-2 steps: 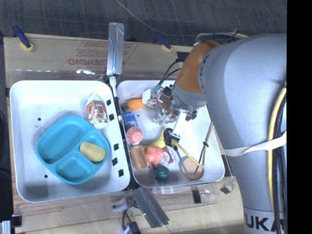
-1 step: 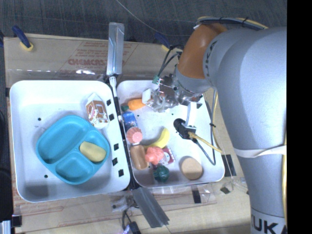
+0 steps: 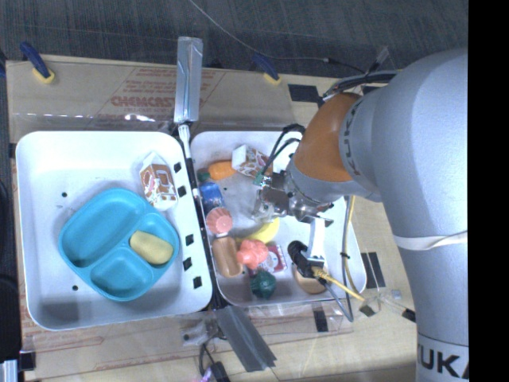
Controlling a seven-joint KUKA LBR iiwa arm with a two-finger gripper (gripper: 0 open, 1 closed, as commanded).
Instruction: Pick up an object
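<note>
The arm (image 3: 421, 173) fills the right side of the frame as thick, smooth, pale grey rounded segments. An orange band (image 3: 326, 138) wraps it near the centre. Below that sits a metal wrist block (image 3: 286, 201). Black cables (image 3: 290, 138) loop beside the band, a yellow cable (image 3: 342, 285) trails lower down, and black lettering (image 3: 441, 364) marks the lower right.
</note>
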